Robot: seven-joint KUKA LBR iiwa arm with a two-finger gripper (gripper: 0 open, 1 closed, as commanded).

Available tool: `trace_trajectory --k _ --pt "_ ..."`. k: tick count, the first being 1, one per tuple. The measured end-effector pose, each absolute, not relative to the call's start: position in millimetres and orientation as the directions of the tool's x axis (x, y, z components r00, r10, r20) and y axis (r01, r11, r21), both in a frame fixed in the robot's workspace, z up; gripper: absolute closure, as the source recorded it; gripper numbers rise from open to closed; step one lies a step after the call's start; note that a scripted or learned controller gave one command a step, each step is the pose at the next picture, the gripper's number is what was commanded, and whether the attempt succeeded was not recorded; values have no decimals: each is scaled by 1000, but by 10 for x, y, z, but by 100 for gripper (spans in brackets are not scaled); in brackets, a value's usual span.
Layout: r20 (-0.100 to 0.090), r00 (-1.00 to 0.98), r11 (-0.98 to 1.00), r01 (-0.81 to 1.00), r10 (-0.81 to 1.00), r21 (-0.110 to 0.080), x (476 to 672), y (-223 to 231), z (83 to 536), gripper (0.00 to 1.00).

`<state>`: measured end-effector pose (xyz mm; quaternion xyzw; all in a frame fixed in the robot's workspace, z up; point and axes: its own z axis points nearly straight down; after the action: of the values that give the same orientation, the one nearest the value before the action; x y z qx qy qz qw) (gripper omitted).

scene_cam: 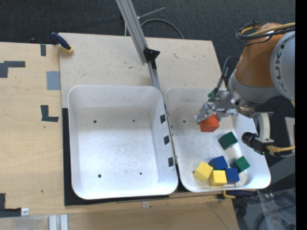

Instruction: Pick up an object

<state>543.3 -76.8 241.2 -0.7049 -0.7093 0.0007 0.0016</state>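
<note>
Camera view: claw (209,117) touching orange block (209,124), right bin (187,176).

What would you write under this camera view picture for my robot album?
The gripper sits at an orange block in the right bin, with yellow, blue and green blocks piled near its front corner.

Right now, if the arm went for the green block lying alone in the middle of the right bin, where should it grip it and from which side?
Probably from straight above, across two opposite flat side faces of the green block. It sits apart from the orange block under the gripper and from the cluster near the right bin front, so its sides look free.
</note>
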Motion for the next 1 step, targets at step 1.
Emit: trace_trajectory --k 1 --pt "2 -7 7 1000 1000 -4 5546 -194 2289 100"
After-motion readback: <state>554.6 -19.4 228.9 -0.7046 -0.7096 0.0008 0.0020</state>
